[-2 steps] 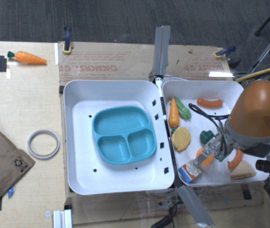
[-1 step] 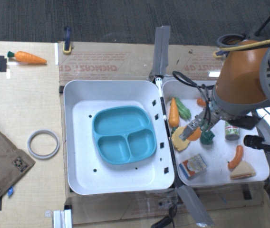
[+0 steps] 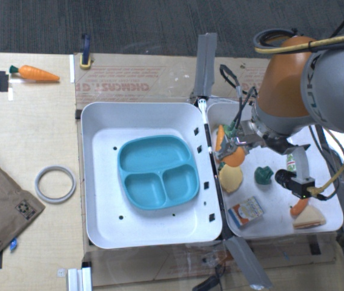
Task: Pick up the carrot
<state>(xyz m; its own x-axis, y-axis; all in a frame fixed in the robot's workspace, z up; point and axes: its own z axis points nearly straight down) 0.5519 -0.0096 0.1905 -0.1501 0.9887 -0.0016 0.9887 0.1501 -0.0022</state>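
Observation:
A carrot (image 3: 37,74), orange with a green top, lies on the wooden bench at the far left, outside both bins. A second slim orange piece (image 3: 220,137) leans against the left wall of the right bin (image 3: 329,202); I cannot tell whether it is a carrot. My gripper (image 3: 229,148) hangs low at that wall, right beside the slim piece and just above a round orange fruit (image 3: 235,158). The wrist and cables hide part of what lies under it.
The right bin also holds a yellow lump (image 3: 231,178), a green item (image 3: 263,175), a small box (image 3: 246,211), a bottle (image 3: 293,162) and a wedge (image 3: 309,217). A blue divided plate (image 3: 158,179) lies in the left bin (image 3: 99,162). A tape ring (image 3: 55,183) rests on the bench.

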